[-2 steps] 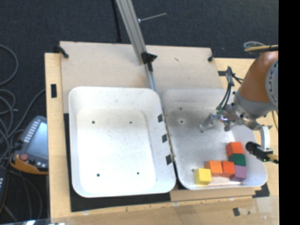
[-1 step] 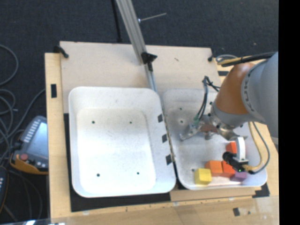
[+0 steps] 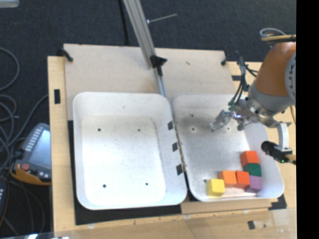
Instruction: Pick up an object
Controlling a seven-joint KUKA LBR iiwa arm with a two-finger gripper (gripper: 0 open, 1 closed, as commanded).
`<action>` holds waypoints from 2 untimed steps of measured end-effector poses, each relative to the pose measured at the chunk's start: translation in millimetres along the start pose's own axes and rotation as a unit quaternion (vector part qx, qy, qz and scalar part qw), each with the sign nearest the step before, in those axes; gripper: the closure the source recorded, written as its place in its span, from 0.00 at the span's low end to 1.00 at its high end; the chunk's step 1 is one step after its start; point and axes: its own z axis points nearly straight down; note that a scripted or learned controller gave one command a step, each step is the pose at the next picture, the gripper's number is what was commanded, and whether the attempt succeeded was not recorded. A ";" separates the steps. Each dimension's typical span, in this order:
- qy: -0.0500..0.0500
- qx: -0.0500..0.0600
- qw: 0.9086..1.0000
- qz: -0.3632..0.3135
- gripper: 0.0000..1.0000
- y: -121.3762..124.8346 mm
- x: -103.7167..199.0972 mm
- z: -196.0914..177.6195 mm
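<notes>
Several small blocks lie in the near right corner of the right bin (image 3: 199,148): a yellow block (image 3: 216,187), an orange block (image 3: 230,177), a second orange block (image 3: 249,158), a green block (image 3: 254,169) and a purple block (image 3: 254,183). My gripper (image 3: 230,120) hangs over the far right part of that bin, up and away from the blocks. Its two fingers stand spread apart with nothing between them. The grey arm with its orange band (image 3: 276,73) comes in from the right.
The left bin (image 3: 124,148) sits beside the right one on the bench. A slanted metal rail (image 3: 142,29) rises behind the bins. Cables and a handheld pendant (image 3: 35,151) lie off the bench at the left.
</notes>
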 end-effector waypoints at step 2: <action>-0.001 0.001 1.000 0.003 0.00 -2.8 -46.4 45.3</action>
